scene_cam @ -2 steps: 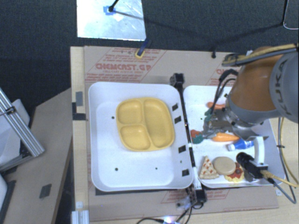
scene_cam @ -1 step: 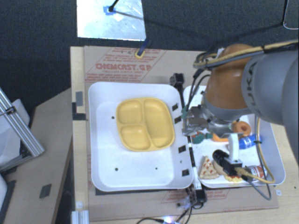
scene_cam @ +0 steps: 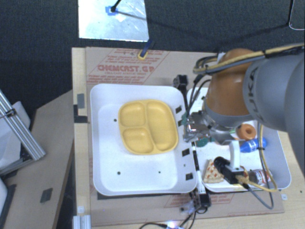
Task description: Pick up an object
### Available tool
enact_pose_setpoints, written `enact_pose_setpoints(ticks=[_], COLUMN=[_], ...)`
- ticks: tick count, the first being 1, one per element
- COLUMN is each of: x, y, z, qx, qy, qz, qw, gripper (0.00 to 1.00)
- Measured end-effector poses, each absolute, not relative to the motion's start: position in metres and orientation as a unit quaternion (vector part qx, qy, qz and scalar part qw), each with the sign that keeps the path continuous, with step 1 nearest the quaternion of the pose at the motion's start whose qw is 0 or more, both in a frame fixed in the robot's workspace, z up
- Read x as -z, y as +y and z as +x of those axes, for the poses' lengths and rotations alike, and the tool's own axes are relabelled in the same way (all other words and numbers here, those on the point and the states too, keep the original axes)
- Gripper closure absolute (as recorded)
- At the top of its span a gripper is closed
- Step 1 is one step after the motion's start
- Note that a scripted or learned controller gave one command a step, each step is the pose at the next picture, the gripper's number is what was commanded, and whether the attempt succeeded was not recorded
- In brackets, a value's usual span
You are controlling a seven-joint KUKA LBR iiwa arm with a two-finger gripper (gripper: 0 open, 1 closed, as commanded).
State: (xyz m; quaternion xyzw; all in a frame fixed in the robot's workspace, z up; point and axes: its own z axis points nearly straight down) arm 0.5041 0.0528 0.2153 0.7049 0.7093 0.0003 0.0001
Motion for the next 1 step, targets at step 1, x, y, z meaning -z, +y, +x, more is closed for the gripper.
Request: enact_pose_setpoints(ticks=[1], x=[-0.2348], y=[0.0522], z=[0.5113], qx=[-0.0012], qy=[0.709], qz=[0.705], qw=[0.001], gripper=[1.00])
